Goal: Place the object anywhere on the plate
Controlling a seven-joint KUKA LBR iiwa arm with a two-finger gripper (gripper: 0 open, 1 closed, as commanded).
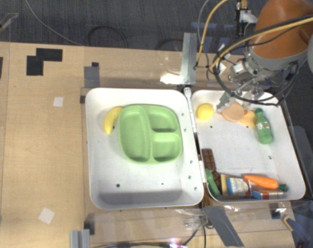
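Observation:
A green divided plate (148, 133) lies in the left bin (135, 182), with a yellow banana (111, 119) against its left rim. My gripper (234, 101) hangs low over the back of the right bin (239, 151), right above a flat peach-coloured object (235, 113) that it partly covers. A yellow lemon (205, 111) rests just left of the gripper. To its right lies a green bottle (263, 128).
Along the right bin's front wall lie an orange carrot (261, 181), a labelled bottle (234, 186) and a dark green item (213, 182). A brown chocolate bar (208, 160) sits by the divider between the bins. Cables loop above the wrist.

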